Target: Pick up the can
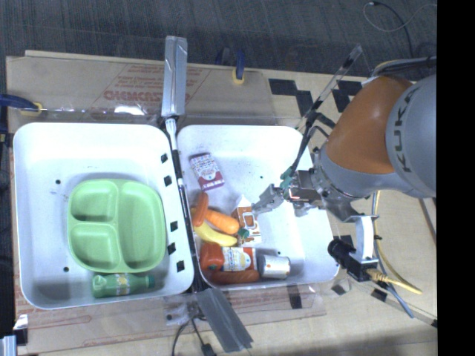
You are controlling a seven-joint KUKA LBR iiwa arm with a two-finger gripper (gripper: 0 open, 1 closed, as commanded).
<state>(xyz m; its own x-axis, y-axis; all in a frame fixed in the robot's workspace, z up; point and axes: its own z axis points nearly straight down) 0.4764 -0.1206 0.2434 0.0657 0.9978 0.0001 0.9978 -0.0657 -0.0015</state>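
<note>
One can point(274, 265) is lying on its side near the right bin's point(315, 273) front wall; I'm judging it light, stiff, slippery. I'm aiming across its round body, though I cannot tell the gripper's point(260, 205) state.

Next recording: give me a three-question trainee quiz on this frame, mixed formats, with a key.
1. True or false: the can lies in the same bin as the green tray.
2. Which item lies nearest the can? A) green bottle B) red bottle C) red packet
3. Fill in: the pincer is over the ____ bin, by the small carton.

Key: 1 false; 2 B; 3 right.
</note>
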